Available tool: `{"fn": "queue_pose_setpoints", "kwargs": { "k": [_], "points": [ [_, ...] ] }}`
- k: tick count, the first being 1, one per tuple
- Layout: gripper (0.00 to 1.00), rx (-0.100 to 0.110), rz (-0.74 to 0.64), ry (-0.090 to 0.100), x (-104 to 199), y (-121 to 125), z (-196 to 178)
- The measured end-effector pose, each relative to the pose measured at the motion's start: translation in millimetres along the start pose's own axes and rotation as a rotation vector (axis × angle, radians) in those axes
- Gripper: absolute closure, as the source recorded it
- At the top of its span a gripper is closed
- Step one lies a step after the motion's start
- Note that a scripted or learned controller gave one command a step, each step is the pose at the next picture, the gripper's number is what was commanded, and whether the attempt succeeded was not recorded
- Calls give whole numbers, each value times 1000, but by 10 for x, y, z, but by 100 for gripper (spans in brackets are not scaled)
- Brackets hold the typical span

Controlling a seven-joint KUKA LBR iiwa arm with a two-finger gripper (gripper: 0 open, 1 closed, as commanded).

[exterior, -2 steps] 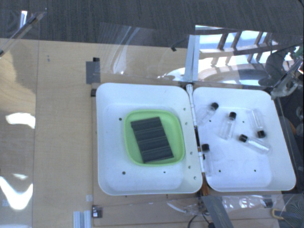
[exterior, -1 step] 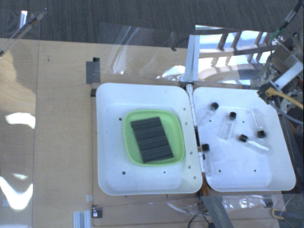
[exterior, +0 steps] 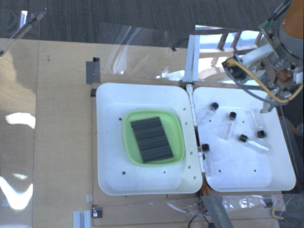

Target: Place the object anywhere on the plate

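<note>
Dark ribbed block [exterior: 151,139] lying flat on green plate [exterior: 178,127], slightly skewed, inside left bin [exterior: 109,127]. Right bin [exterior: 280,165] holding several clear vials [exterior: 227,127] with black caps, scattered, mostly in its upper half. One more vial [exterior: 204,152] against the divider between bins. Arm [exterior: 285,42] at upper right, above right bin's far corner. Gripper [exterior: 268,106] state: cannot tell.

Grey arm [exterior: 266,56], orange band, yellow cable

plate [exterior: 177,127] in left bin [exterior: 109,141], vials [exterior: 227,127] right
</note>
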State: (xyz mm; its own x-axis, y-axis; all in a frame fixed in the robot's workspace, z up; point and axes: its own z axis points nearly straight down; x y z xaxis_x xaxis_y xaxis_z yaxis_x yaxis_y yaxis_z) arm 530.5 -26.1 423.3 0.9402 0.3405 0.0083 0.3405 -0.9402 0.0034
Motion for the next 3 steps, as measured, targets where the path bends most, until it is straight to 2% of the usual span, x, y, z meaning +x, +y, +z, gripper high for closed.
{"fn": "queue_pose_setpoints", "kwargs": {
  "k": [1, 3],
  "points": [
    [0, -1, 117, 3, -356, -246, -132],
    [0, -2, 117, 2, -355, -247, -130]
  ]
}}
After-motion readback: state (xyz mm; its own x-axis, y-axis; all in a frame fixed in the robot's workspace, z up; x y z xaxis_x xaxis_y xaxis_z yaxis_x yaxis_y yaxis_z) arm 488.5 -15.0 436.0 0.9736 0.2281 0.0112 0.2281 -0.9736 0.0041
